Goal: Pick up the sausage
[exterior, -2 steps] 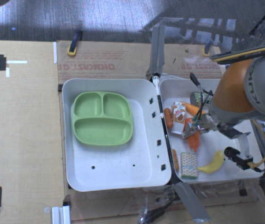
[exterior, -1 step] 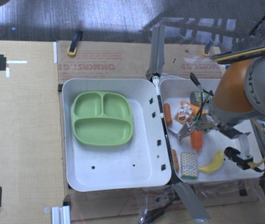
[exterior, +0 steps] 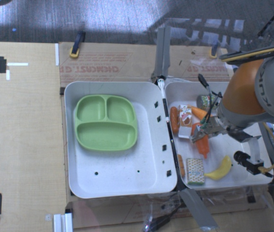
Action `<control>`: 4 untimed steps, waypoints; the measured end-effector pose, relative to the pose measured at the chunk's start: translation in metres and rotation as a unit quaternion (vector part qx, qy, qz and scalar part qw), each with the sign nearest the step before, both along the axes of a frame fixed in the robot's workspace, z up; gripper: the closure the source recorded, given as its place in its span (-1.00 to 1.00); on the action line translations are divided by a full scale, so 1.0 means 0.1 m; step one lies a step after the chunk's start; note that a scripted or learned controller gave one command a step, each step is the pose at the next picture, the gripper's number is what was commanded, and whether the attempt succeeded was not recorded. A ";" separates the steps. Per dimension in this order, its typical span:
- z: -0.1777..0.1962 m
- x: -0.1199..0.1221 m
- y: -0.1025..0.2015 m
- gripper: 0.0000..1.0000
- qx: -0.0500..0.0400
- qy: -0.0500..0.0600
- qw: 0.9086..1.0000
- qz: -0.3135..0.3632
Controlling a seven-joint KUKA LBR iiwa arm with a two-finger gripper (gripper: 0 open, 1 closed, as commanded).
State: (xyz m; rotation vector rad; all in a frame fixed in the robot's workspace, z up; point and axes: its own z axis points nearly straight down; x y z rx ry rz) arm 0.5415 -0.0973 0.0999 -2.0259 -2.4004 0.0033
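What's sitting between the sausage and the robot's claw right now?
In the camera view, a small red-and-white carton lies between the sausage and the gripper.

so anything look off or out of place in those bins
Nothing looks spilled or damaged. The green divided plate lies flat in the left bin. In the right bin, the sausage, carrot, banana and small box lie loosely jumbled, which looks normal here.
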 end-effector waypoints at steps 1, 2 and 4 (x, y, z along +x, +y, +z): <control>0.00 0.00 0.00 -1.00 0.000 0.000 1.000 0.000; -0.09 -0.41 -0.17 -1.00 0.000 0.000 1.000 -0.011; 1.30 -0.09 0.15 1.00 0.000 0.000 1.000 -0.009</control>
